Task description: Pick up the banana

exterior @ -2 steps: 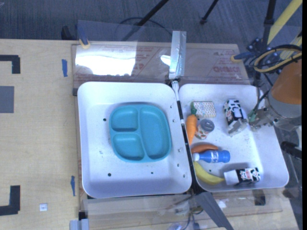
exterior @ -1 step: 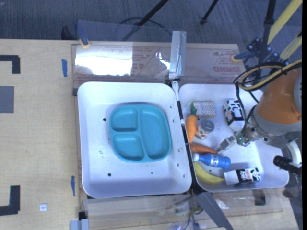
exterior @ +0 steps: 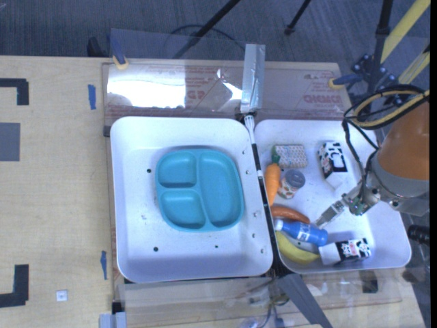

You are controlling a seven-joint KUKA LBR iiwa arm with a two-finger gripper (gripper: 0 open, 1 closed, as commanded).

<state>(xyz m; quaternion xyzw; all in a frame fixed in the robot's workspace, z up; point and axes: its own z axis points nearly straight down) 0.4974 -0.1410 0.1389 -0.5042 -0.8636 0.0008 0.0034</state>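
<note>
The banana [exterior: 295, 251] is seen at the near edge of the right bin [exterior: 396, 232], partly covered by the blue bottle [exterior: 304, 234] lying across it. Its long axis runs roughly left to right, ends curving up. The pincer [exterior: 326, 214], just right of the bottle, is shown with fingers slightly apart, empty. A descent on the banana's exposed near side, clear of the bottle, is advised.

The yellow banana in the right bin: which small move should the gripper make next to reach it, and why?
Probably a short shift toward the bin's near edge and then down. The gripper hovers beside the blue plastic bottle, which lies across the yellow banana; the exposed yellow part is nearer the bin's near wall.
</note>
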